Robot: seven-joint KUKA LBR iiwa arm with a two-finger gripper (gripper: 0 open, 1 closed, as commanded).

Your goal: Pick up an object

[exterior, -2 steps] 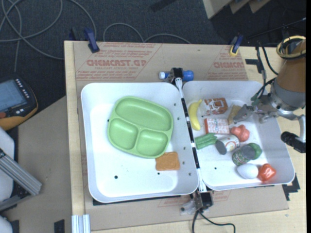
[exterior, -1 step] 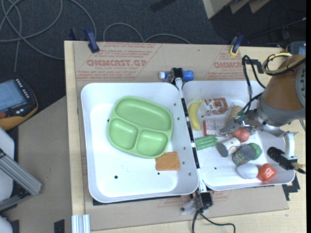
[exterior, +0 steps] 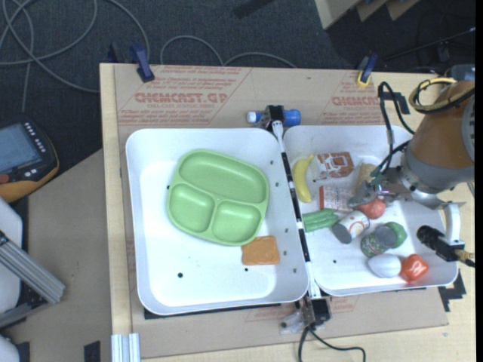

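My gripper reaches down into the right bin from the right, low over the clutter at the bin's middle. Directly under it lie a small red object and a red-and-white packet. A brown-and-white box sits just to its left, and a yellow banana lies by the bin's left wall. In front of the gripper are a white cup, a green pickle-like piece, a grey-green round object, a white lump and a red fruit.
The left bin holds a green divided plate and an orange-brown slab. The arm's orange band and grey wrist hang over the right bin's right wall. Black cables run along the arm.
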